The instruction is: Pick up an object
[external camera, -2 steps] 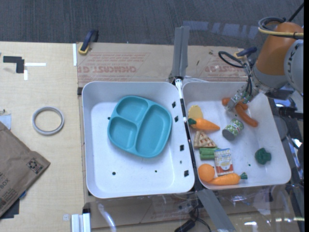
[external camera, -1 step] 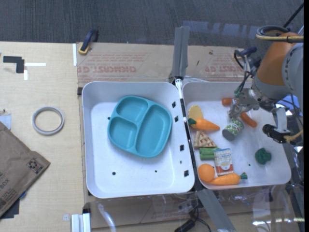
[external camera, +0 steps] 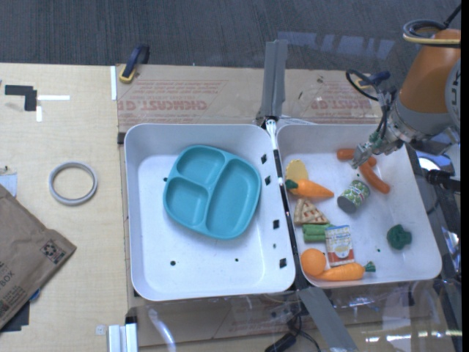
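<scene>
Reaching in from the right, the arm (external camera: 429,79) hangs its gripper (external camera: 364,155) low over the far part of the right bin (external camera: 421,196); whether it is clenched or released cannot be told from this view, and nothing can be seen between its fingers. Two white bins sit side by side. The left bin (external camera: 146,218) holds one teal plate (external camera: 212,191) with three compartments. The right bin holds the toy food: two carrots, one (external camera: 311,189) near the divider and one (external camera: 343,272) at the near edge; two small orange-red sausages, one (external camera: 346,154) just beside the gripper and one (external camera: 375,178) below it; one can (external camera: 355,196) lying tilted; one yellow piece (external camera: 297,170); one waffle wedge (external camera: 309,213); one green pod (external camera: 316,232); one small carton (external camera: 338,244); one orange (external camera: 313,260); and one dark green broccoli (external camera: 399,236), apart near the right wall. One tape ring (external camera: 73,182) lies on the bench, left.
</scene>
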`<state>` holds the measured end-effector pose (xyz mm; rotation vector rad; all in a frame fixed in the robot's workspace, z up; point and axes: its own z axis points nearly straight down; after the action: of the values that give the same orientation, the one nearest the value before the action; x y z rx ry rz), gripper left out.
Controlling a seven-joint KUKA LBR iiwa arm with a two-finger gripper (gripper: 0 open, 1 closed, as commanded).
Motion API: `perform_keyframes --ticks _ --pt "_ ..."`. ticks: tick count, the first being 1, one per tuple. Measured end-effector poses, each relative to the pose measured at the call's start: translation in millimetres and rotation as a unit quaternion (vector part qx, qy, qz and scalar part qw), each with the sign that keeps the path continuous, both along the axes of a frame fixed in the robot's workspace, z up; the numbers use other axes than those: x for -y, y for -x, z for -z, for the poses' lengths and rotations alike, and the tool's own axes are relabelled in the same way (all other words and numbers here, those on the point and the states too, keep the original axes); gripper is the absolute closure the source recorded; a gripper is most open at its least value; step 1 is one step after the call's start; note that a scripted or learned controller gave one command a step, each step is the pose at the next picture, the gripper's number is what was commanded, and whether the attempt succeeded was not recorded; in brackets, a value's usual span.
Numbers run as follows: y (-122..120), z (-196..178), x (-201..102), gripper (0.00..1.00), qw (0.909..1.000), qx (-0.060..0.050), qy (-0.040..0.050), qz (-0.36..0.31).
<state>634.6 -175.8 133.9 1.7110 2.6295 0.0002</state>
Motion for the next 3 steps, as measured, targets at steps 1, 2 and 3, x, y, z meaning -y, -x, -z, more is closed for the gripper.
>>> perform_keyframes --ticks 1,2,3 --pt "25 -74 -66 1.00 0.9947 -0.001 -0.0007 0.103" --pt "76 -12 -14 1.00 0.9999 -0.002 -0.0008 0.012" --pt "76 -1 -17 1.00 0.9998 0.000 -0.0009 0.017"
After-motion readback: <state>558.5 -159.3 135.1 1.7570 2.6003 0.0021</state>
